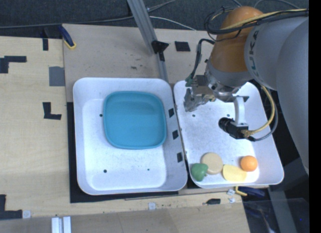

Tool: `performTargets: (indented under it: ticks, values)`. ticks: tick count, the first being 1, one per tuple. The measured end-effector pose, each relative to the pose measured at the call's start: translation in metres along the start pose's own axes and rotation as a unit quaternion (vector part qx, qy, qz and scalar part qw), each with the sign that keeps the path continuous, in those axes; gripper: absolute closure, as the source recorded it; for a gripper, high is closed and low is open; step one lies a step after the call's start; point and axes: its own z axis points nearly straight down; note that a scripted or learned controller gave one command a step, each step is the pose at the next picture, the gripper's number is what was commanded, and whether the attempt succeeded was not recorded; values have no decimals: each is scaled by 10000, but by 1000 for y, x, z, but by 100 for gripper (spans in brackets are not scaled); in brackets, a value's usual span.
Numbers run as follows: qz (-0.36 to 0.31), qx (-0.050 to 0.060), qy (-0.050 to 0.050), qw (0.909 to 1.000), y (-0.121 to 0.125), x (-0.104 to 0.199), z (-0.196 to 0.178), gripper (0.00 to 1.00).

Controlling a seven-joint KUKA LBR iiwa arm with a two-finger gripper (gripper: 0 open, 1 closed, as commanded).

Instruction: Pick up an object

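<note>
Right bin [261,177]: middle floor bare; toys [223,166] crowd the near edge. A plate [134,119] fills the left bin [90,177].

No readable text, labels or nos. anywhere. Closest thing: dark lettering on the grey arm [281,51] up and right of the gripper [192,101], cut off, too partial to read.

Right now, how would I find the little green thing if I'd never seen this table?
Look at the right bin, the one without the blue plate. Four small things huddle along its near edge. The green one is farthest left, touching a beige disc; it is the only green piece, the others being beige, yellow and orange.
</note>
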Motion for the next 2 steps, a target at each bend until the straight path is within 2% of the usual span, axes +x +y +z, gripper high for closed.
performTargets:
  ticks: [1,2]
  values:
    - [0,0,1,10000,-20,57,-1,100]
    - [4,1,0,10000,-35,95,-4,100]
